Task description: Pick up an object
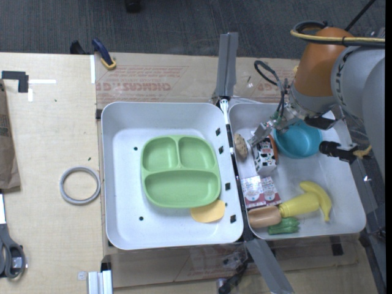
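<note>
gripper (267,131) above carton (266,156) (just beside)

The grey arm (361,72) reaches in from the right, its orange band (318,66) sitting just above the wrist. It bends downward, and the end effector (268,135) hangs low at its tip.

small printed carton (265,157), upright, right bin's (346,224) left side
</note>
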Tool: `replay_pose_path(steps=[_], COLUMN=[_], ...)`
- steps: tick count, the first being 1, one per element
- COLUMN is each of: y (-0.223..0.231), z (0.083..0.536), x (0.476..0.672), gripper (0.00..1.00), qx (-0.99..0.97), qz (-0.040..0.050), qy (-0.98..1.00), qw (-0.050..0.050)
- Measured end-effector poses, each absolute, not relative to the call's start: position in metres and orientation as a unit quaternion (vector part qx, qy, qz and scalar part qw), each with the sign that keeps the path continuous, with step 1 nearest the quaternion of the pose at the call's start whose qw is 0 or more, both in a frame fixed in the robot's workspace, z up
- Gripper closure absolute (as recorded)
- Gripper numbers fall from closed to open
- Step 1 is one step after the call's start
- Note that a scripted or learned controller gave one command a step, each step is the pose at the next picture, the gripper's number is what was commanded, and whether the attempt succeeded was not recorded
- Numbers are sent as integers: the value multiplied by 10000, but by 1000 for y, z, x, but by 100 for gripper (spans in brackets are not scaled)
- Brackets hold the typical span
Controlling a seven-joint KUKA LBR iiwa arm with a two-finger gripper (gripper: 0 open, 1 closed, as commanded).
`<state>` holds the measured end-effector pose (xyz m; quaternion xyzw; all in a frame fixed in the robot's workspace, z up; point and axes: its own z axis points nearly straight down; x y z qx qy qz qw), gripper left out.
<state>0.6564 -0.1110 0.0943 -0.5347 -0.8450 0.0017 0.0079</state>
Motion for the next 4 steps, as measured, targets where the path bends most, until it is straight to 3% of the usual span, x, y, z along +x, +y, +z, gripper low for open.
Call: replay_pose_path(steps=[1,2,3,4], y=[-114,-116,-120,-44], z=[106,101,100,194], x=[655,654,659,659], gripper=[100,100,100,100], qx=[-5377,-5366,-5587,-5095], qz=[33,7,5,-1], qy=[-8431,-8438,-8293,-8605], qw=[105,23,36,-9])
